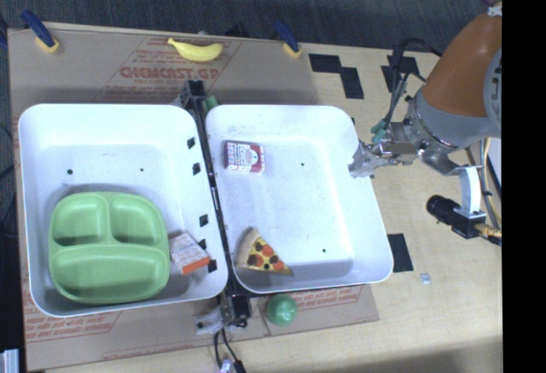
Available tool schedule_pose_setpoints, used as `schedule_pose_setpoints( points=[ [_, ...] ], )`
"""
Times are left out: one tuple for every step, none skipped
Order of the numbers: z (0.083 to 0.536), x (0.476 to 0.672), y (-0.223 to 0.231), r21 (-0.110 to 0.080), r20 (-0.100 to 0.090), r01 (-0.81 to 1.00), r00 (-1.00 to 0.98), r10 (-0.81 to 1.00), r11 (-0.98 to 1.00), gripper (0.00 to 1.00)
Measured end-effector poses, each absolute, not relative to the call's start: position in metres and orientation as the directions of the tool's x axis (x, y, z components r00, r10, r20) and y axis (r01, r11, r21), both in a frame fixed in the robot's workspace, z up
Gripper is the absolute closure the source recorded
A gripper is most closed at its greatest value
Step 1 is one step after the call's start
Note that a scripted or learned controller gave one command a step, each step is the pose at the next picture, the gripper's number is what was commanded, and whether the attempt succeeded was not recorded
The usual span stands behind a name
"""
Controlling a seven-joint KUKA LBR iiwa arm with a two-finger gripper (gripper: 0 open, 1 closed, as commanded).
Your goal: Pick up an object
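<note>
Hanging just outside the right bin [367,192] rim, fingers [362,161] seemingly released, grasping nothing

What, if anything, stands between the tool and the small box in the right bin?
Only the right bin's low right wall. The tool sits just outside that rim, and the bin floor between it and the box is bare; the pizza slice lies nearer the front, off that line.
</note>
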State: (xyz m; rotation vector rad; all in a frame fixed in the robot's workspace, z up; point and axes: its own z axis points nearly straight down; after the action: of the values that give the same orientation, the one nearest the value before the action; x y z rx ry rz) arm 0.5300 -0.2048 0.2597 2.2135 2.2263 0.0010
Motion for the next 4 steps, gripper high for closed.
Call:
schedule_pose_setpoints(
  points=[
    [0.2154, 0.4759, -0.2113, -0.003, 0.000, 1.000, -0.005, 1.000, 0.005, 1.00],
    [0.2130, 0.4761, -0.2110, -0.004, 0.001, 1.000, -0.006, 1.000, 0.006, 1.00],
    [0.2150, 0.4764, -0.2112, -0.002, 0.000, 1.000, -0.005, 1.000, 0.005, 1.00],
    [0.2127, 0.4761, -0.2111, -0.004, 0.001, 1.000, -0.005, 1.000, 0.005, 1.00]
  ],
)
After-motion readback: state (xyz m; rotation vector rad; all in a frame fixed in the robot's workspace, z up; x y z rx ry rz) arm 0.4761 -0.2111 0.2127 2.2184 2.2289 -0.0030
